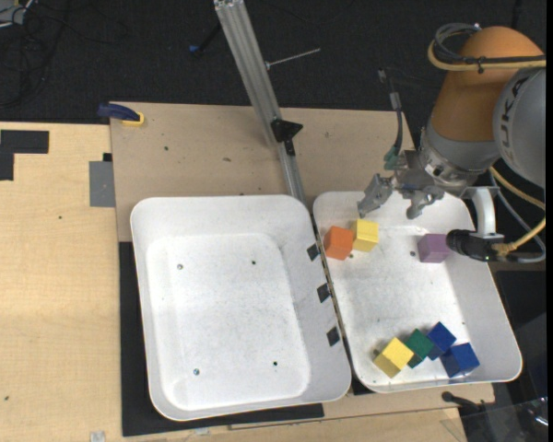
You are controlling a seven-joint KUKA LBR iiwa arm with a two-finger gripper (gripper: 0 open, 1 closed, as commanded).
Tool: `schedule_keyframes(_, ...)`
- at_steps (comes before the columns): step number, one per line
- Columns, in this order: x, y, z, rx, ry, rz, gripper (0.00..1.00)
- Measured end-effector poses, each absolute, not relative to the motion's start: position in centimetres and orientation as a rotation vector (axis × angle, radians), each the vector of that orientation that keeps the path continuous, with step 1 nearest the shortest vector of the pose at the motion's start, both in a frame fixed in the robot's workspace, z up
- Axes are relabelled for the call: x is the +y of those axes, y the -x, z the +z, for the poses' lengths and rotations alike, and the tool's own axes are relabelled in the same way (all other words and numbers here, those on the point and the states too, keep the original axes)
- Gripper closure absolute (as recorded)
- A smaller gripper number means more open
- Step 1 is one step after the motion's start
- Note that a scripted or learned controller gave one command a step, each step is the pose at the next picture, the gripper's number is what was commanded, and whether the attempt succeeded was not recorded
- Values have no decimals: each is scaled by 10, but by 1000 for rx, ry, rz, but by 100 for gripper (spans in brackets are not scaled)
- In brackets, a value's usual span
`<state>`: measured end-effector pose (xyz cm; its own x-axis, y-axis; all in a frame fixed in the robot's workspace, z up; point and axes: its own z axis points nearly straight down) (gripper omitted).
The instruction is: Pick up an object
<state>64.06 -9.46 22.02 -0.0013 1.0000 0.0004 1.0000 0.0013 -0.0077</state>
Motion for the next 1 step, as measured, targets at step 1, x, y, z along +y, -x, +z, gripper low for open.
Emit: schedule_keyframes(1,-101,-642,162,-2218,2221,3,0)
